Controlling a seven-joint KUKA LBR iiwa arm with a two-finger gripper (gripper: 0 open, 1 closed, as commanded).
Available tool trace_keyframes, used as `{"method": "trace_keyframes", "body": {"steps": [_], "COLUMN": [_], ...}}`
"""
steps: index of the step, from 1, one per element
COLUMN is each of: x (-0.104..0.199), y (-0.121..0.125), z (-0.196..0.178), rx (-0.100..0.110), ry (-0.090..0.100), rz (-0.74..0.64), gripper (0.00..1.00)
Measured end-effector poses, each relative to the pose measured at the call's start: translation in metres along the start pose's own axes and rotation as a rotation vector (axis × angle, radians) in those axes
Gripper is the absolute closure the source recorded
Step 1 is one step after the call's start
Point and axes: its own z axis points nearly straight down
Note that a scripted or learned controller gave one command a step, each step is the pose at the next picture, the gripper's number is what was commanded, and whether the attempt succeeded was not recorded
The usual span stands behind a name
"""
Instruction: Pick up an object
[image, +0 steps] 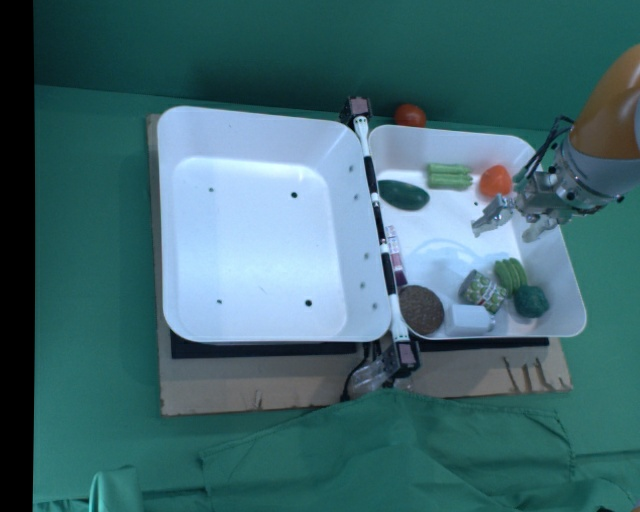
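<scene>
End effector (510, 218) spread open, empty, just beside orange object (495, 180) in right bin (570, 290)

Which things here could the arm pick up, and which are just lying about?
For the job, all in the right bin:
gripper
orange piece
dark green oval
light green piece
brown disc
dark green lump

Lying about:
left bin
red ball behind the bins
green cloth

We see even, cool overhead light with a green cast. The left bin (262, 225) glares pale across its floor; soft shadow lies just beneath its near rim. Focus is slightly soft throughout.
</scene>
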Motion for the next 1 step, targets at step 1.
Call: {"method": "trace_keyframes", "body": {"steps": [1], "x": [-0.0001], "y": [-0.0600], "z": [-0.0275], "rx": [0.000], "ry": [0.001], "rz": [0.001], "gripper": [0.00]}}
